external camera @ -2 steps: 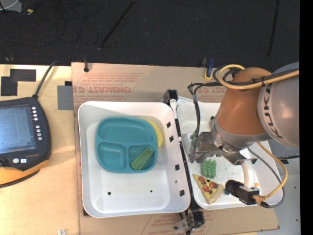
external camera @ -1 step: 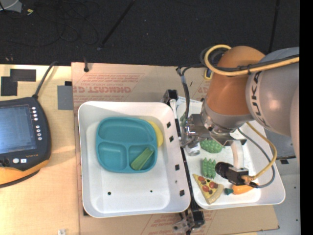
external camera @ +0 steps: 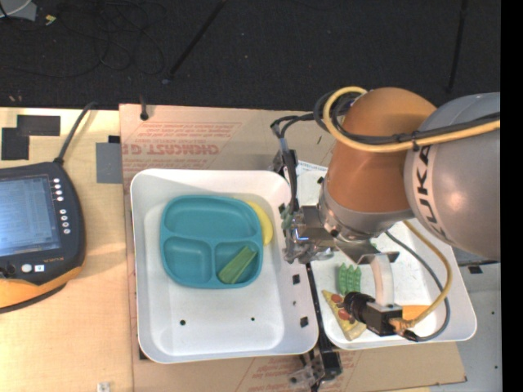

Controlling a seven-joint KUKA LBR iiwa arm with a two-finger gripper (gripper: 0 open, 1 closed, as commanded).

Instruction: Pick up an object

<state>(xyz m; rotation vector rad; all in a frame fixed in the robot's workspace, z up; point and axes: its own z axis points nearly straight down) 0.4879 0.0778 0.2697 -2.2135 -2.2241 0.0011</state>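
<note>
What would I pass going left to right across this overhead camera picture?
Handheld screen → teal divided plate → green piece on it → yellow banana → green toy block → robot arm.

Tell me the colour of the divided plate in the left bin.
Teal, seen clearly in the camera view: the divided plate.
</note>
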